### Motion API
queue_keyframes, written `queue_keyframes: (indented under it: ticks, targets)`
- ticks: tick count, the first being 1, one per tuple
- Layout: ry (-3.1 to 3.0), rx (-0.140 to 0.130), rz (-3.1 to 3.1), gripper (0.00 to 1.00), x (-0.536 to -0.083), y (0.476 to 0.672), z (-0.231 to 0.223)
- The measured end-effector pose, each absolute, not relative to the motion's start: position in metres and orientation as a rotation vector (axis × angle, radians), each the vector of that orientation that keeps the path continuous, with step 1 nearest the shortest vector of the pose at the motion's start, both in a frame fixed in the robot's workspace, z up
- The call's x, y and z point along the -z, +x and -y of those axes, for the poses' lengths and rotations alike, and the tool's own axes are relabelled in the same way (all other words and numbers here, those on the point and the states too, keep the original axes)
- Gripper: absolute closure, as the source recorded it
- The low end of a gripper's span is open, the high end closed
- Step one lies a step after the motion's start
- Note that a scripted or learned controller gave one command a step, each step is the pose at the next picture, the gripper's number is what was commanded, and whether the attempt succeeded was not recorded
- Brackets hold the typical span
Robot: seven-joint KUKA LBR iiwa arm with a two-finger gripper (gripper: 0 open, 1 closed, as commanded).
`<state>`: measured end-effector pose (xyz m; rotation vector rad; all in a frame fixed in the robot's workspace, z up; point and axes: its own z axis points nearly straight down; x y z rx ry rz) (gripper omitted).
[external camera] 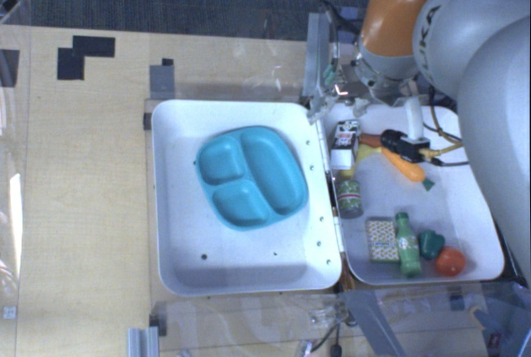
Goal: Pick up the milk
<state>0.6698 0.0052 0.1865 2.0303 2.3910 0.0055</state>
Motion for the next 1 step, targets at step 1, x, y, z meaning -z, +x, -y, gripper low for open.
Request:
queue_keyframes:
  ticks: [1]
  targets:
    - [1.808,-0.008,-2.561,0.0,-0.2025,0.6701,-0.0139]
